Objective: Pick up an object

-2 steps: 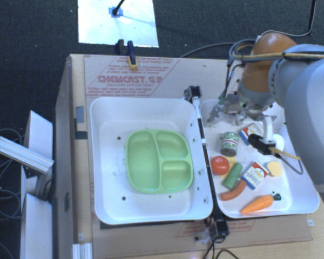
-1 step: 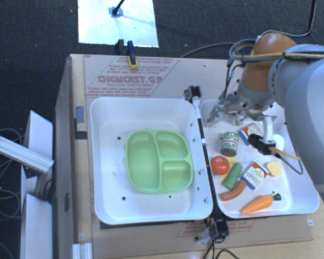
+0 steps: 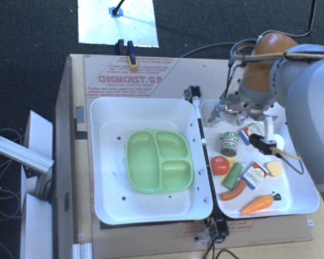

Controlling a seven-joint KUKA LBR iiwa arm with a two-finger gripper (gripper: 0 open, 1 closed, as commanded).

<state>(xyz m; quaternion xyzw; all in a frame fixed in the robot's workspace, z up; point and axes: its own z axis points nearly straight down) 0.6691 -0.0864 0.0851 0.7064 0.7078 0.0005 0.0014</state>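
Left bin (image 3: 102,161): holds a light green divided plate (image 3: 159,162) with three compartments, lying flat near the middle.
Right bin (image 3: 305,190): holds toy food, all lying loose on the floor of the bin.
Can: a small tin (image 3: 229,143) with a green label stands upright near the divider.
Tomato: a red tomato (image 3: 220,165) sits just below the tin, beside a green cucumber (image 3: 233,175).
Sausage: a reddish sausage (image 3: 233,191) lies below the cucumber; an orange carrot (image 3: 259,203) lies near the front wall.
Cartons: one small carton (image 3: 255,175) lies right of the cucumber, with a yellow piece (image 3: 274,169) just beside it.
Gripper (image 3: 227,112): hangs over the rear of the right bin, above the tin; whether the jaws are released or clenched cannot be told, and nothing is visibly between them.
Hidden: the arm (image 3: 299,85) covers the bin's rear right corner; items by the wrist are too blurred to name.
Bench (image 3: 75,90): carries both bins on a printed board.
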